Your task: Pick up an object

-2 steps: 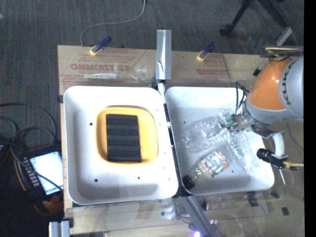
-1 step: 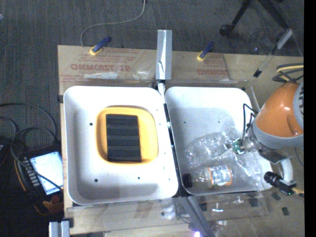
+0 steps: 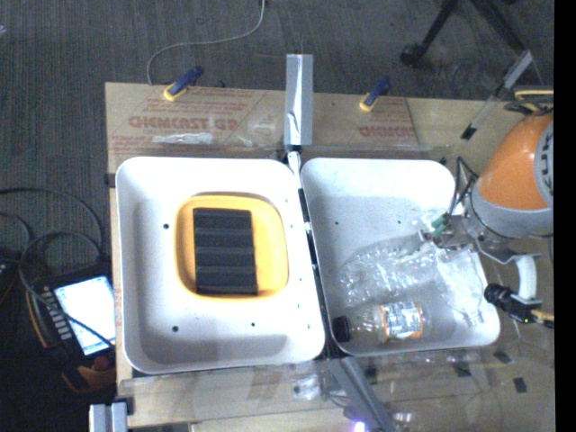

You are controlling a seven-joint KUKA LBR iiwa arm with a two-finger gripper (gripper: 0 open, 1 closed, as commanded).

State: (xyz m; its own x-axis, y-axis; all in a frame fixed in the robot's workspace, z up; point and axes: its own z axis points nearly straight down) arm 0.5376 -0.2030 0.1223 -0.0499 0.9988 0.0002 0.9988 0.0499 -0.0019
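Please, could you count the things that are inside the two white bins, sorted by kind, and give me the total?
Yellow sponge with a black ridged top, in the left bin: 1
Clear plastic bottle with an orange label, lying in the right bin: 1
Crumpled clear plastic wrap, in the right bin: 1
Total: 3

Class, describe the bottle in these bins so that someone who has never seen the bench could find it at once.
Start with the two white bins side by side and take the right bin, the one the arm reaches over. Look along its near edge: the clear plastic bottle lies there on its side, its dark cap pointing toward the left bin. Its orange label sets it apart from the crumpled clear plastic just behind it.
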